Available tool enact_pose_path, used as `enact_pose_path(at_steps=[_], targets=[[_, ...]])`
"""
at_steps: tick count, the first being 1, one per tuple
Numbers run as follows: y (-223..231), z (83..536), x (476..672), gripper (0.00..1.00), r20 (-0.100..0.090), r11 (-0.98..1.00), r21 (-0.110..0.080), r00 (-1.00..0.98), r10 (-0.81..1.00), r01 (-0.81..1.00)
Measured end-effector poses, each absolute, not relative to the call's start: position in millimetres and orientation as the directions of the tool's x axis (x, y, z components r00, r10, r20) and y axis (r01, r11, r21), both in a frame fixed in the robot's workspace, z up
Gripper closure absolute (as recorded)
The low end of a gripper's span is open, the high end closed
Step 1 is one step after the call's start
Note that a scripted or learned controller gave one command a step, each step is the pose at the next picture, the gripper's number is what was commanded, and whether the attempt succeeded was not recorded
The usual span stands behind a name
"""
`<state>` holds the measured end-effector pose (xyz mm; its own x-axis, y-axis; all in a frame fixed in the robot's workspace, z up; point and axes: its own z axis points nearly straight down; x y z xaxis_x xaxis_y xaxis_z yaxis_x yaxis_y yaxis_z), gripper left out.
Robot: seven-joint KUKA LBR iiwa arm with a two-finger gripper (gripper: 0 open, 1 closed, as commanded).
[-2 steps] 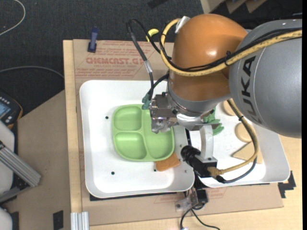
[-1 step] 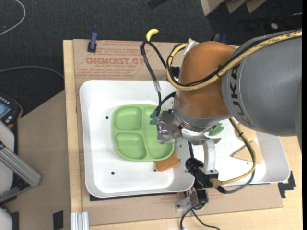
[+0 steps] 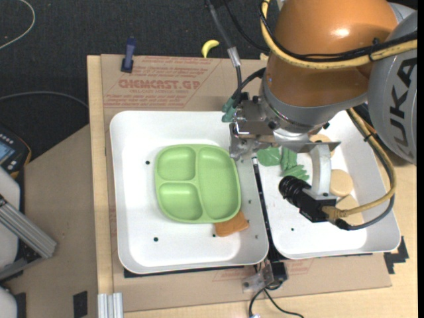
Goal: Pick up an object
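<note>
Cardboard-topped bench (image 3: 165, 85) under your grey-and-orange arm (image 3: 324, 38), which hung over the right bin's (image 3: 371, 244) upper left corner; the gripper's (image 3: 271, 148) grip could not be told. Just beside it lay a crumpled green leafy piece (image 3: 291, 161), seemingly light, soft and floppy, best pinched across its bunched middle.

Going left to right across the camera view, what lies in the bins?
Green divided plate, orange-brown piece at its lower right corner, green thing in the right bin, tan round piece.

Plate (image 3: 197, 183) in the left bin (image 3: 132, 152), small piece (image 3: 231, 227) touching its near edge.
</note>
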<state>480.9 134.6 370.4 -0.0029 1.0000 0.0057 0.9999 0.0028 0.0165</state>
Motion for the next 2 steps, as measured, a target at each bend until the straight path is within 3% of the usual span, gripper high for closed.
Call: enact_pose_path(at_steps=[1, 2], targets=[[72, 270, 543.1, 1.0, -0.004, -0.008, -0.008, 0.008, 1.0, 1.0], [131, 378, 549.6, 1.0, 0.004, 0.006, 0.014, -0.007, 1.0, 1.0]])
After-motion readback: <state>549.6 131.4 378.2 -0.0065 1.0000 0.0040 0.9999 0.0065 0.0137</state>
